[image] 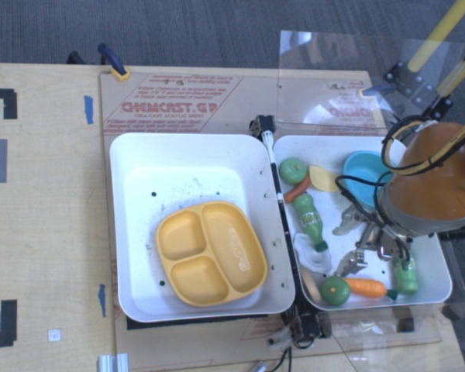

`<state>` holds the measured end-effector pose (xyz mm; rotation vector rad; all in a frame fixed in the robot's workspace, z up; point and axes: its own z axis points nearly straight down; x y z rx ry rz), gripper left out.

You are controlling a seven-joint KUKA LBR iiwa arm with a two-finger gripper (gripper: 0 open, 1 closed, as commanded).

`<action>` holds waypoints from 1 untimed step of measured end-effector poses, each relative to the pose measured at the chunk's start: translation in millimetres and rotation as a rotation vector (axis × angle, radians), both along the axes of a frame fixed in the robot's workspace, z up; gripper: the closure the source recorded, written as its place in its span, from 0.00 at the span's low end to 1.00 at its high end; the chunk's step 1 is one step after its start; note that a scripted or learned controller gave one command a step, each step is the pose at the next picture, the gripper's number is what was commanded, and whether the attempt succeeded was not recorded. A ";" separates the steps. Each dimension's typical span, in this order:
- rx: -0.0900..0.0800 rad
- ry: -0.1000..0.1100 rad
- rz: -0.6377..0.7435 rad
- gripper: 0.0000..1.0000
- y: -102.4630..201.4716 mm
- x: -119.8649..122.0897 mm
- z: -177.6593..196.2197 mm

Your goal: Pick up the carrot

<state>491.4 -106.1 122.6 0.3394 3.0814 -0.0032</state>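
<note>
Carrot (365, 287) is hemmed: apple (335, 291) at nine o'clock, bottle (406, 277) at three, twelve o'clock open.

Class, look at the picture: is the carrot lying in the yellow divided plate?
No. The carrot lies near the front edge of the right bin, while the yellow plate sits in the left bin.
</note>
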 end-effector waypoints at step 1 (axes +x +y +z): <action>0.003 0.026 -0.044 0.00 -36.4 -6.0 145.2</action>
